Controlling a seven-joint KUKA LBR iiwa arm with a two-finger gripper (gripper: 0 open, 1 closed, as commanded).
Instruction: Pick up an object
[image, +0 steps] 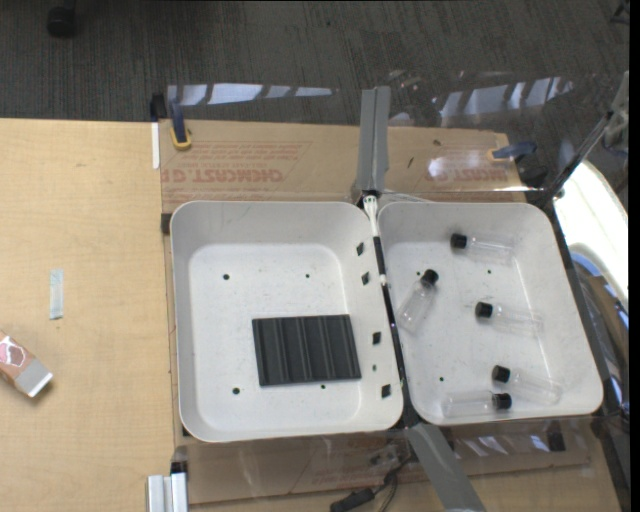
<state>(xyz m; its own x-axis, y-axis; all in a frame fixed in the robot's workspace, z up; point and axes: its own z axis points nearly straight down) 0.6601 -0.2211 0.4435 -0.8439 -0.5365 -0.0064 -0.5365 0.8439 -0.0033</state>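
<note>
A clear, black-capped vial (417, 297) is lying tilted in the right bin (566, 300), just right of the black ribbed pad (305, 350), which is sitting flat in the left bin (200, 300). Four more vials (508, 318) are lying scattered farther right of that pad.

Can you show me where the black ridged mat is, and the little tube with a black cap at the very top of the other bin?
black ridged mat (305, 349), camera view, middle of its ribbed top.
top capped tube (481, 244), camera view, its clear body.
</note>
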